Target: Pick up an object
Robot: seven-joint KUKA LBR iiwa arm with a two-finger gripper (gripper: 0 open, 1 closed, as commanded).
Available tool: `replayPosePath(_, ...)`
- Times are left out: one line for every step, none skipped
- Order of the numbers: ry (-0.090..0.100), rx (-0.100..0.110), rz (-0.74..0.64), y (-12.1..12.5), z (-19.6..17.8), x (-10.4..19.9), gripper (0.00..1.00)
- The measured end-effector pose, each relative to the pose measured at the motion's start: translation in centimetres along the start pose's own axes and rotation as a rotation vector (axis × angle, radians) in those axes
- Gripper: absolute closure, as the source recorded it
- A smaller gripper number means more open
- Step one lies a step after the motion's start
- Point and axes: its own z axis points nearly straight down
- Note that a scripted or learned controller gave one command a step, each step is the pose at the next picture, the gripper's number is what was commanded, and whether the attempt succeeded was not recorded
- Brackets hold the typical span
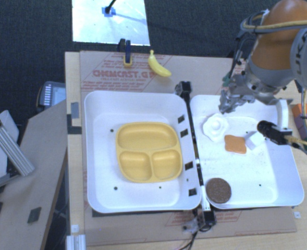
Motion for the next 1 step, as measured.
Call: replayPosePath(0.000, -0.001, 0.000, 1.95, 1.90, 5.46, 1.00)
